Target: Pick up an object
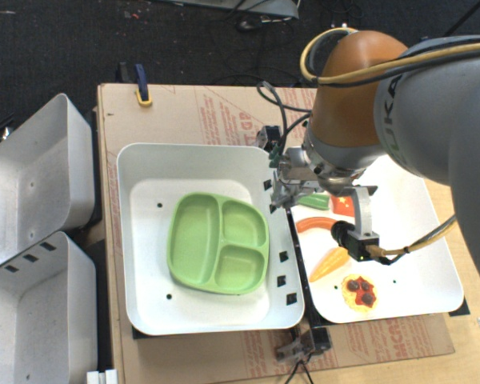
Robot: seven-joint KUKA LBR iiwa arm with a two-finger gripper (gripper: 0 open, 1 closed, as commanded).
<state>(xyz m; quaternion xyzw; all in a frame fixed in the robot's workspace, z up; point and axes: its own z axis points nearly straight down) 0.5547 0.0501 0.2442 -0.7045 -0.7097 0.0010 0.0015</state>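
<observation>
At the far left, off the brown counter (192,114), two big white plastic tubs (32,182). Next, on the counter, the left shallow white bin (128,230), holding a light green plastic plate with three sections (220,242). Flat and wide, so probably hard to pinch anywhere but the rim. Just right of the plate, over the wall between the bins, the grey arm's end effector (300,186), low at the left side of the right shallow white bin (432,282). Cannot tell if spread or pressed together, and nothing seen held. Right beside it, in the right bin, a small flat green toy piece (312,202), most likely the one to pick. Probably light, stiff and a bit slippery, so best taken across its narrow sides. Next to it, a small red toy piece (344,206), partly hidden by the arm. Lower down, a curved orange-red toy piece (316,224), a yellow-orange cone like a carrot (328,262) and a small round yellow piece with dark red spots (360,292). All close together, so easy to bump a neighbour, with the bin wall near too.
</observation>
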